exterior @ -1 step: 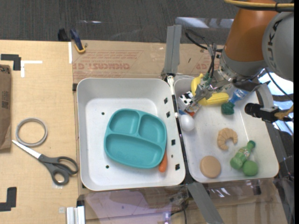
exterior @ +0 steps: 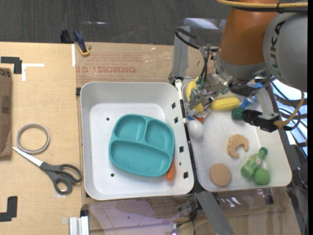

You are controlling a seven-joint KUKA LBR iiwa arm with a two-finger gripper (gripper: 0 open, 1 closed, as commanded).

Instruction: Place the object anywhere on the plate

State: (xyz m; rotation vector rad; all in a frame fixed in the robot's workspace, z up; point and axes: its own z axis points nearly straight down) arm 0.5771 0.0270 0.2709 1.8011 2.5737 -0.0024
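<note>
I see the hand (exterior: 201,98) low over the far left corner of the right bin (exterior: 281,180), hanging from the grey arm (exterior: 288,38) with its orange band (exterior: 247,21). Cables and metal parts crowd it, so I cannot tell whether it is spread or pressed together, or whether it grips anything. Just beside it lies a yellow corn cob (exterior: 224,103), with more yellow (exterior: 190,88) showing behind the hand near the bin wall. A white egg (exterior: 195,128) sits just below the hand, against the divide between the bins.

Further along in the same bin I make out a croissant (exterior: 237,145), a round tan cookie (exterior: 220,175), a green bottle (exterior: 253,164) and a green ball (exterior: 262,176) touching it, near the front right corner.

The teal plate (exterior: 142,145), split into three compartments, lies in the left bin (exterior: 93,106). An orange carrot (exterior: 170,171) rests in the bin against the plate's near right edge, not on it.

On the surface (exterior: 39,106) to the left lie scissors (exterior: 51,170) and a roll of tape (exterior: 33,137).
</note>
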